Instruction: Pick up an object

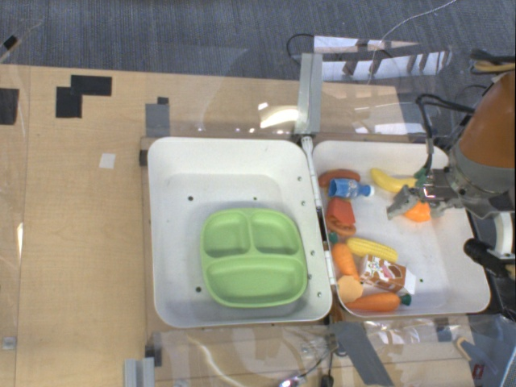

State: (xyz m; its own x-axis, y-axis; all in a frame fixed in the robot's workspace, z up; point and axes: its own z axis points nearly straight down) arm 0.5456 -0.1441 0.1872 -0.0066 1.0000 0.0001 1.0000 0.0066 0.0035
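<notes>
At the right of the frame, the claw [413,202] is hanging, fingers apart, over a small orange plastic piece [418,212], needing centring before closing.

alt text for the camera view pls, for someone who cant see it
The gripper hangs over an orange piece in the right bin, which holds toy foods. The left bin holds a green tray.

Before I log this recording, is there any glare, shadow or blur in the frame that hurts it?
Camera view: a bright glare patch on the bench just behind the left bin; faint streaky reflections across the bench, as if through a clear sheet; soft shadow under the green tray; toys in the right bin stay sharp.
</notes>
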